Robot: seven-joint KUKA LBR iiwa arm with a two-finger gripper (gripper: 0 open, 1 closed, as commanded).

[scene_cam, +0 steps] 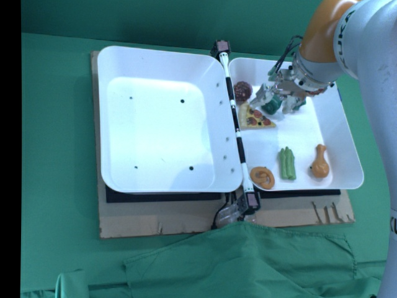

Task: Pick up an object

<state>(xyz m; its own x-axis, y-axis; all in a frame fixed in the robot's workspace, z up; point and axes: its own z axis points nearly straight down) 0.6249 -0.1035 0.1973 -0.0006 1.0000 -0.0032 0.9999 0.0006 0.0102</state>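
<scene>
Along the near edge of the right bin [347, 182], a curled orange pastry [262, 177], a bundle of green asparagus [286, 163] and an orange drumstick [319, 162] are sitting apart from one another. Farther in, a pizza slice [255, 117] is lying by the bin's left wall, with a dark red berry [242, 91] just beyond it. The gripper [275, 99] is hovering over the bin's far half, with something dark green [272, 106] showing beneath it; whether that piece is pinched I cannot tell. The risk I judge likeliest: the green piece sits close to the pizza slice, so a descent slightly off-centre could be nudging both instead of seizing one. The left bin [118, 61] is lying alongside.
</scene>
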